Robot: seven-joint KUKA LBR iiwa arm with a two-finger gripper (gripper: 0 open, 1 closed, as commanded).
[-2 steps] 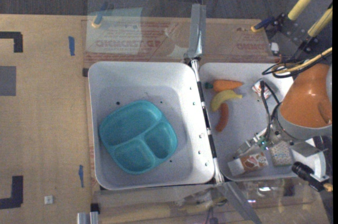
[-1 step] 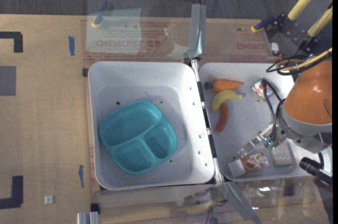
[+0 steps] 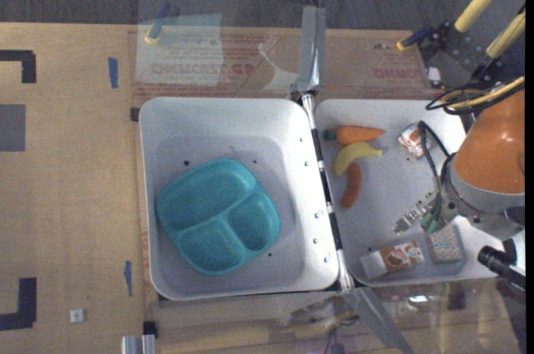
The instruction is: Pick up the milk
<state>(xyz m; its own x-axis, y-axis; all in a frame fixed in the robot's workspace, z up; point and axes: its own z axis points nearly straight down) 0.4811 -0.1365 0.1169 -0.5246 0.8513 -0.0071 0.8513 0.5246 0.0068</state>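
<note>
Milk (image 3: pixel 395 257) lies flat in right bin (image 3: pixel 380 206), long axis roughly 3–9 o'clock, at 7 o'clock just beside gripper (image 3: pixel 420 215). Jaws' state: cannot tell.

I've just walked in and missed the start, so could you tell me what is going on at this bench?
A grey arm with an orange band reaches in over the right white bin, aiming for the small carton of milk, which lies flat near the bin's front edge and is not lifted. An orange carrot, a yellow banana and a reddish sausage lie at that bin's left. The left white bin holds a teal divided plate.
</note>
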